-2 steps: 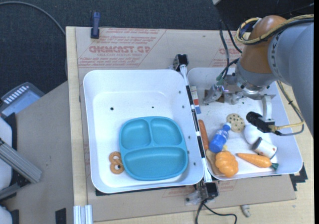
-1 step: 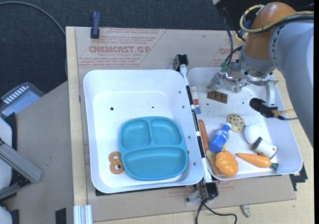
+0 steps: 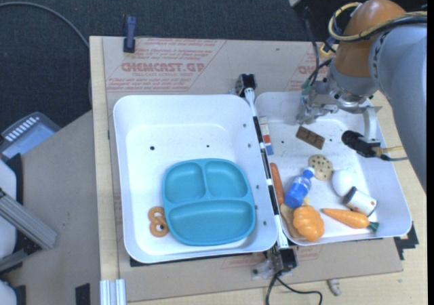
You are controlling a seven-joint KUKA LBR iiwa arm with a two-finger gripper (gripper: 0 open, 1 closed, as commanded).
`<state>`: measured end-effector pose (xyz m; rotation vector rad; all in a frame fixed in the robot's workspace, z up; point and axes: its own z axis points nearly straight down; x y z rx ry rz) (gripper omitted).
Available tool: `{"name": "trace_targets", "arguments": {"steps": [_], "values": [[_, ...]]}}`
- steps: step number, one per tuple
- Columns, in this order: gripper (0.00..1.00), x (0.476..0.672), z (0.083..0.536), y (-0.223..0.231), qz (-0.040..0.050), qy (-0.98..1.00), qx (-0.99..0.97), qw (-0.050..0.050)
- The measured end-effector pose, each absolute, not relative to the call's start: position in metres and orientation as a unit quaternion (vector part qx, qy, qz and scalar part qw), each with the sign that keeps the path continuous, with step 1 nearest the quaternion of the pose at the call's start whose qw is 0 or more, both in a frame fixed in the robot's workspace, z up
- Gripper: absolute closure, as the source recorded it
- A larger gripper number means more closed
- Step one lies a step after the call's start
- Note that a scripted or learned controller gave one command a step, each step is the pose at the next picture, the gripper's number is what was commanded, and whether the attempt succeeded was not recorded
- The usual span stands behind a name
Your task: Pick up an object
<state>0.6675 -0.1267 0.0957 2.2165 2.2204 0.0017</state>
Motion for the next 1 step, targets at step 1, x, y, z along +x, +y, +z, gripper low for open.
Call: {"name": "trace_targets", "arguments": {"steps": [1], "values": [[0.0,0.6674,0.0955,-0.1267,0.0003,0.708,0.706,0.002]]}}
